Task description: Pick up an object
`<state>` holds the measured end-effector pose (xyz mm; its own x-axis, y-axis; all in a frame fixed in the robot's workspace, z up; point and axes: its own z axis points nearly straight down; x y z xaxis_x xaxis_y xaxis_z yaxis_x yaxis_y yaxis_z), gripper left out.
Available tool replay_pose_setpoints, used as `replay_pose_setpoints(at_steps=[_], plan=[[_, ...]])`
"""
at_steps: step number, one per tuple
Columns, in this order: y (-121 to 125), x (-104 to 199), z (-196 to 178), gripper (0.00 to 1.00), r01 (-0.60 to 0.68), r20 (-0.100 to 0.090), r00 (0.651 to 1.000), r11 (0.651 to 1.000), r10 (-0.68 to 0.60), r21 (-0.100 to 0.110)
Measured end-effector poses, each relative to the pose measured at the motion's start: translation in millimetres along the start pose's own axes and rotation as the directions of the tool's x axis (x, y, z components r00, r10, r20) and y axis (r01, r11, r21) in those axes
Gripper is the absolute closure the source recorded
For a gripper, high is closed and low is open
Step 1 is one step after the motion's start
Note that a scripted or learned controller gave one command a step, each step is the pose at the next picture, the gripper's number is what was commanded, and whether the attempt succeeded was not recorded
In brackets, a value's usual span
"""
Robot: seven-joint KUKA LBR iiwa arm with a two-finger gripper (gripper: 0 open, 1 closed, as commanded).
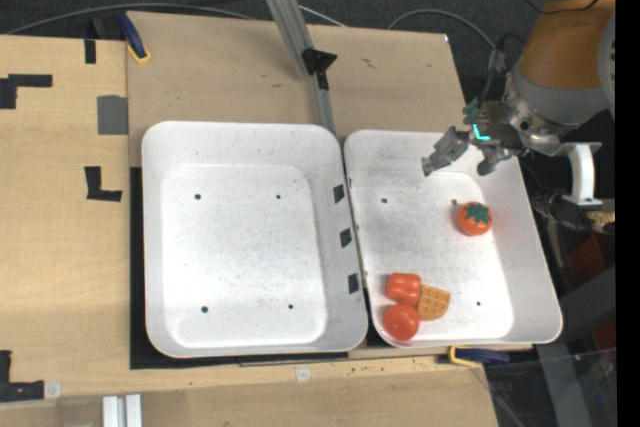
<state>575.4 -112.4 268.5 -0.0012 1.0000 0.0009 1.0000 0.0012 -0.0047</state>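
Camera view: tomato (474, 218) below open jaws

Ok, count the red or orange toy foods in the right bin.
3, plus a tan waffle piece. A tomato lies alone below the open gripper; a red pepper and a red ball crowd the near-left corner. None looks hidden.

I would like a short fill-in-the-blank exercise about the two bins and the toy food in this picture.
1. The tomato lies in the ____ bin.
2. The gripper hangs above that bin's ____ edge.
3. The waffle piece lies ____ the two red pieces.

Missing words: right; far; beside
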Motion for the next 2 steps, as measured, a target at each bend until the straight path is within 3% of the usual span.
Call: replay_pose_setpoints(at_steps=[1, 2], plan=[[1, 0, -2, 0.0, 0.001, 0.001, 1.0, 1.0, -0.001, -0.004], [1, -1, 42, 0.0, 0.0, 0.002, 1.0, 1.0, 0.0, 0.001]])
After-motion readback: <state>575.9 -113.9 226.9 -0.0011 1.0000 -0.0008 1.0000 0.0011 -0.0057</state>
